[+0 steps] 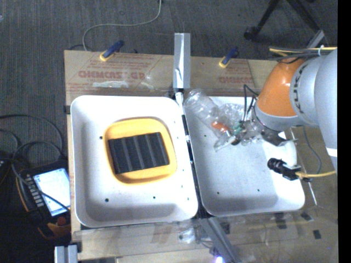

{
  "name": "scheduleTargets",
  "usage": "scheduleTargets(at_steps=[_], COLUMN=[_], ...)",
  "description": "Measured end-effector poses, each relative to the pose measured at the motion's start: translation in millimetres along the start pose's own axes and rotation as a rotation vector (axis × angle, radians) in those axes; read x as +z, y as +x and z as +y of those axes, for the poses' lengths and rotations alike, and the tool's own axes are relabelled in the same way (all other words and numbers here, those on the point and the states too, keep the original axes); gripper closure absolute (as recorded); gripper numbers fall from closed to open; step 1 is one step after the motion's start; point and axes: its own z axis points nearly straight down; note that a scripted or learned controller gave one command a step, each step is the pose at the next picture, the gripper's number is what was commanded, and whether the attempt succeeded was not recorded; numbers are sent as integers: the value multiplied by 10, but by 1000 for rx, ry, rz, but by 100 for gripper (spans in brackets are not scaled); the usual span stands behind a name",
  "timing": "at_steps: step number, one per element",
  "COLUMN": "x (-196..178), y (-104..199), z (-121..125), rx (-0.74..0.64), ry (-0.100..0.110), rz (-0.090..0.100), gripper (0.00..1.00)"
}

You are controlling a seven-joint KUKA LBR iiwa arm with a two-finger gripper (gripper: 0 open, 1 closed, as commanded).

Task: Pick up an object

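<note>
A grey KUKA arm with an orange band [279,95] reaches in from the right over the right-hand shallow white bin [247,185], its two-finger gripper [241,133] low among a crumpled clear plastic bottle [205,108] and a tangle of transparent wrapping [230,114] in the bin's upper part. Whether the fingers are spread or closed cannot be told; clear plastic and the wrist hide them. Nothing is visibly lifted, so the pick appears not yet done: a grasp and a raise are left. The arm bends down steeply from the wrist, its tool end pointing left toward the bottle. In the left-hand white bin [88,201] a yellow-rimmed tray with black ribbed slats [140,151] lies flat, well apart.
</note>
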Motion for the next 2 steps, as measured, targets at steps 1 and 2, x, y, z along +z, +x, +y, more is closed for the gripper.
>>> scheduleTargets(at_steps=[1, 2], x=[13, -910], y=[-648, -411], z=[244, 315], rx=[-66, 53], ry=[-2, 10], rz=[-2, 1], gripper=[0, 0])
